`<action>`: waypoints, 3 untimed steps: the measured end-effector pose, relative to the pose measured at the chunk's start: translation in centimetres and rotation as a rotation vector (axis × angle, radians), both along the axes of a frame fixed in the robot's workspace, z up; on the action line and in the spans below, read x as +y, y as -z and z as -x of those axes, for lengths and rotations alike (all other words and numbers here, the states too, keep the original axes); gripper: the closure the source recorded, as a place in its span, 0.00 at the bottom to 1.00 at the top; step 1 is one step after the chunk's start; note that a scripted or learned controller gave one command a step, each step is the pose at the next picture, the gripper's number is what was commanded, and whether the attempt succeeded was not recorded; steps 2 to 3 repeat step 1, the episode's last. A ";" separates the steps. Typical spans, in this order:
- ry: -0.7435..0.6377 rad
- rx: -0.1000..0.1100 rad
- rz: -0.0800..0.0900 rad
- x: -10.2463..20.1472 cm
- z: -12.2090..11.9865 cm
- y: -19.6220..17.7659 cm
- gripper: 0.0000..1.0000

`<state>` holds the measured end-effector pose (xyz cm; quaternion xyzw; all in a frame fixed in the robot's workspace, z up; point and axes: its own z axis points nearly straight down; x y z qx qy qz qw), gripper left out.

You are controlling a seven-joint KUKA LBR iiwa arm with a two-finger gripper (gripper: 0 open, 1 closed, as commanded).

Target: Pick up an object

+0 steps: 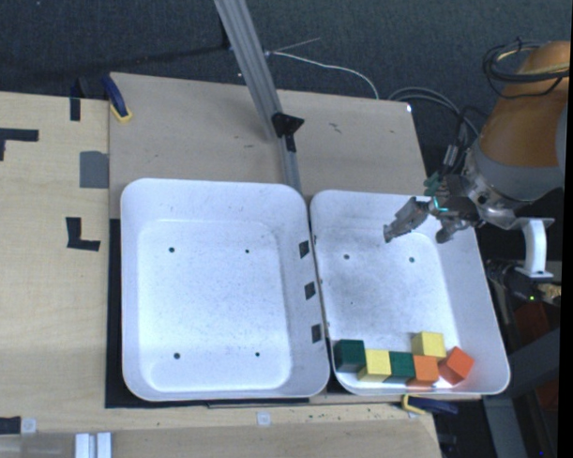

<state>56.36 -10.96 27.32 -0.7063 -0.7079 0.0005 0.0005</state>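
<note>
My end effector [420, 221] hangs open and empty over the right bin's [378, 283] far end, well apart from the coloured blocks [404, 359] bunched in its near corner, where walls crowd any grasp.

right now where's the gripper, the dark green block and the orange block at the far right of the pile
gripper [420, 228]: camera view, midway between its fingertips.
dark green block [350, 353]: camera view, middle of its top face.
orange block [456, 364]: camera view, middle of its top face.

Arm [515, 137] reaching in from right; gripper [425, 224] angled down-left, fingers [402, 223] spread apart, nothing between.
</note>
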 end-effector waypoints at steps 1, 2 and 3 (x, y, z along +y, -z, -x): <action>0.007 -0.001 0.004 -8.2 -1.5 0.0 0.00; 0.007 -0.001 0.004 -8.2 -1.5 0.0 0.00; 0.007 -0.001 0.004 -8.2 -1.5 0.0 0.00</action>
